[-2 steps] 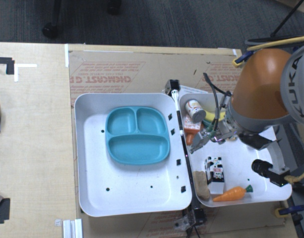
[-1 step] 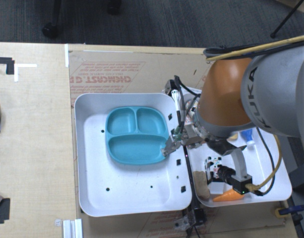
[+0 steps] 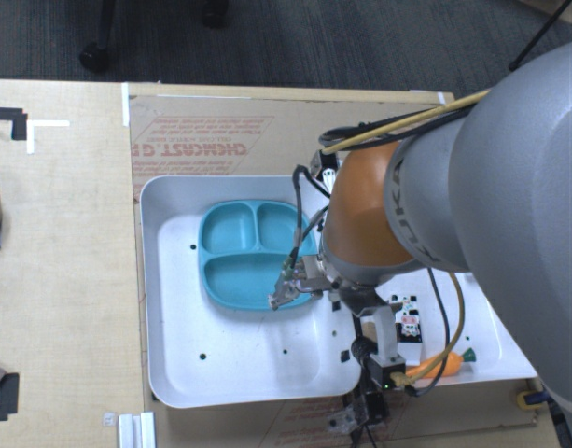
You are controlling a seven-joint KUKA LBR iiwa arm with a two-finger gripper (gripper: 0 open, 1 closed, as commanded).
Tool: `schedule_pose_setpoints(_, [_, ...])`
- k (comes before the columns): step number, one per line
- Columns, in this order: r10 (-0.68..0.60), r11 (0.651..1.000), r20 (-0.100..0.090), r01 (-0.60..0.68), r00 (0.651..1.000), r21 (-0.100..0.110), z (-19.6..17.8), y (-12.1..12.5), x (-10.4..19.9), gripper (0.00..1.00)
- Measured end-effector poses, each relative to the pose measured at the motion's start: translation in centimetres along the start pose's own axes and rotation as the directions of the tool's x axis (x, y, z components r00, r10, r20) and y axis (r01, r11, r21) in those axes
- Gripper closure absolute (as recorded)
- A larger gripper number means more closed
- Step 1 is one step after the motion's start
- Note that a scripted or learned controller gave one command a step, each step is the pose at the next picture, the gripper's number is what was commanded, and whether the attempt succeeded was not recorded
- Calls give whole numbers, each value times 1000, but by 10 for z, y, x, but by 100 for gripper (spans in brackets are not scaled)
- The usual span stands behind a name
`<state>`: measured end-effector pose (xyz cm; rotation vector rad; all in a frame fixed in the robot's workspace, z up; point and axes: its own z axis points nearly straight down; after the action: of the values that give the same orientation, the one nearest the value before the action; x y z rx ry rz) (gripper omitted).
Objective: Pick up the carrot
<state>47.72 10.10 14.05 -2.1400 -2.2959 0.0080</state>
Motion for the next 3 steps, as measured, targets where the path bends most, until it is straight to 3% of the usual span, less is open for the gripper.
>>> schedule_pose_setpoints(1, [6,1000,1,-6,1000,0,-8,1,-2,100])
schedule_pose_setpoints(2, [-118,993,3,118,993,-7,-151,22,-56,100])
schedule_pose_setpoints(3, [-120,993,3,120,993,-6,-151,22,-55,0])
